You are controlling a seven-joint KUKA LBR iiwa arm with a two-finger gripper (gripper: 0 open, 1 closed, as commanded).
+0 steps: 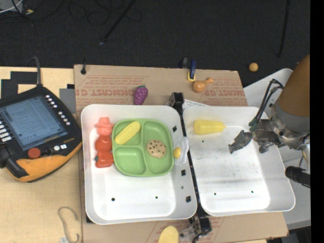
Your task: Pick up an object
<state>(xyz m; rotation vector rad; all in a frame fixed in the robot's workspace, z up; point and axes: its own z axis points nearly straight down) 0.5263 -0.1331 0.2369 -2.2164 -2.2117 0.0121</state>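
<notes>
The tool [237, 145] hangs over the right bin [243, 199], its fingers apart with nothing between them. A yellow block [208, 127] lies in that bin, up and to the left of the tool. Farther left, the other bin [131, 199] holds a green tray [135, 163] with a cookie [157, 148] and a corn cob [126, 132].

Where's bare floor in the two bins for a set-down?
Right bin: open floor across its front half, below the end effector; the yellow block takes the back-left corner. Left bin: a bare strip along the front, below the green tray. Its back half is crowded: tray, corn, cookie, red figure.
</notes>
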